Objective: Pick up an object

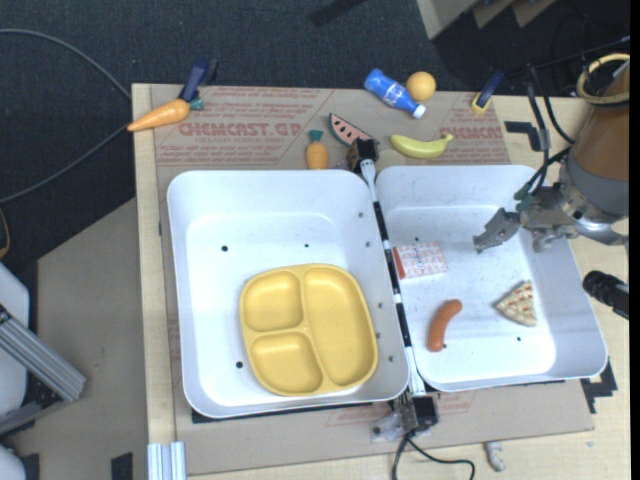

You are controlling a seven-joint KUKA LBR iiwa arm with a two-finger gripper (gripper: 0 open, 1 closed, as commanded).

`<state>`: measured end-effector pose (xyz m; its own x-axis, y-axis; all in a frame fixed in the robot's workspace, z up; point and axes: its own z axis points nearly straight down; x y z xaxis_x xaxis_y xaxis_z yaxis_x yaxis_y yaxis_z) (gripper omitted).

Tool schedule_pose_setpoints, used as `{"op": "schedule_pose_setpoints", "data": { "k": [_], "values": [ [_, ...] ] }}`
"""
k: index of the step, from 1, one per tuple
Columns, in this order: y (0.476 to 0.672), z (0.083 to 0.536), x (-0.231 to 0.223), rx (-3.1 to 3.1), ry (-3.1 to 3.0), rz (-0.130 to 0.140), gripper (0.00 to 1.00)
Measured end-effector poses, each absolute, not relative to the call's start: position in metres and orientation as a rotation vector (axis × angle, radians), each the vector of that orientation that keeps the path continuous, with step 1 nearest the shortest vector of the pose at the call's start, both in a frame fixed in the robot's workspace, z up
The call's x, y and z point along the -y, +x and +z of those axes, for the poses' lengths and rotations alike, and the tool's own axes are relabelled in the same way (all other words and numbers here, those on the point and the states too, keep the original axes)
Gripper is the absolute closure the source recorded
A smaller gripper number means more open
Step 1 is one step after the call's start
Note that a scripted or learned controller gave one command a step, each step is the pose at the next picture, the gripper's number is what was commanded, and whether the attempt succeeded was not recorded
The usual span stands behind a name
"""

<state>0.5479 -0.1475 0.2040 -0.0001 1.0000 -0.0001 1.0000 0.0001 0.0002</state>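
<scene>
Yellow tray (307, 328), sausage (444, 324), pizza slice (518, 304) — hand (505, 230) above, grip unclear

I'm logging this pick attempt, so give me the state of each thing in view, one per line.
claw: above the right bin, nothing between its fingers
hot dog: lying loose in the right bin
pizza slice: flat in the right bin
red-and-white packet: flat by the bin's left wall
yellow divided plate: lying in the left bin
banana: on the bench behind the bins
</scene>
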Motion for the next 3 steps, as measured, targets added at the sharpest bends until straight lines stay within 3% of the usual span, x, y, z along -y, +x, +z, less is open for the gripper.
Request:
{"op": "schedule_pose_setpoints", "data": {
  "k": [1,2,3],
  "values": [
    [0.499,0.175,0.102,-2.224,2.223,-0.001,0.00],
    [0.482,0.101,0.099,-2.222,2.224,-0.001,0.00],
    [0.491,0.084,0.092,-2.223,2.223,-0.001,0.00]
  ]
}}
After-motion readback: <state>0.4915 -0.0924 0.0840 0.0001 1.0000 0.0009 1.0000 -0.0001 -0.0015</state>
